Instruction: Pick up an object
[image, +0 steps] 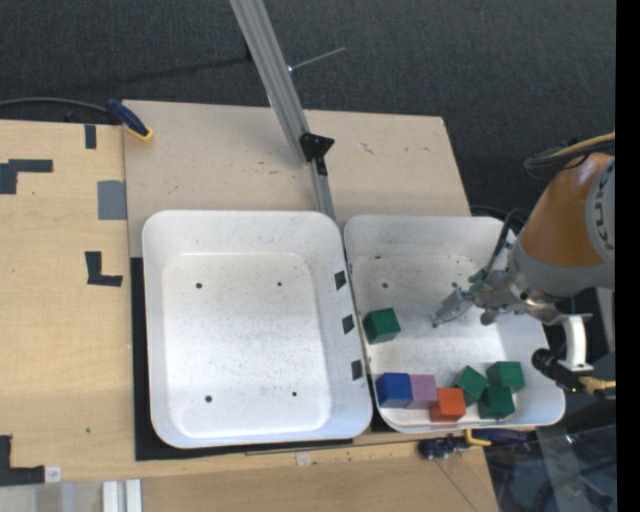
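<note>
The right bin (420, 240) holds several small blocks. A green cube (381, 324) sits alone near the bin's left wall. Along the front wall lie a blue cube (394, 388), a pale purple block (423, 388), an orange block (449, 403) and three green blocks (495, 388) bunched at the front right. My gripper (450, 308) hangs low over the middle of the right bin, to the right of the lone green cube and behind the front row. I see no block in it.
The left bin (240, 225) lies beside the right one, their rims touching. A slanted metal rail (290, 100) crosses the bench behind the bins. The arm's orange band (565, 215) overhangs the right bin's right edge.
</note>
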